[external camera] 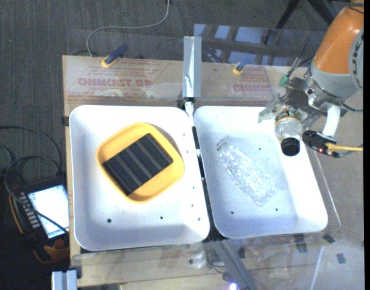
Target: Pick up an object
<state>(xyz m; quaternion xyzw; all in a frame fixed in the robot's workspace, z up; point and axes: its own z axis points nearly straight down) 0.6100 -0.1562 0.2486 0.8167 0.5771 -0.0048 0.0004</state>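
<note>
A clear plastic bottle [248, 169] lies on its side in the right bin [306, 213], slanting from the upper left to the lower right. In the left bin [88, 216] rests a yellow rounded block with a black ribbed top [140, 162]. My gripper [277, 113] hangs over the back right part of the right bin, up and to the right of the bottle and apart from it. Nothing shows held in it.
A metal divider post [191, 71] stands at the back between the bins. Yellow clamps [112, 55] sit on the wooden board behind them. A tablet with cables [43, 207] lies on the floor at the left.
</note>
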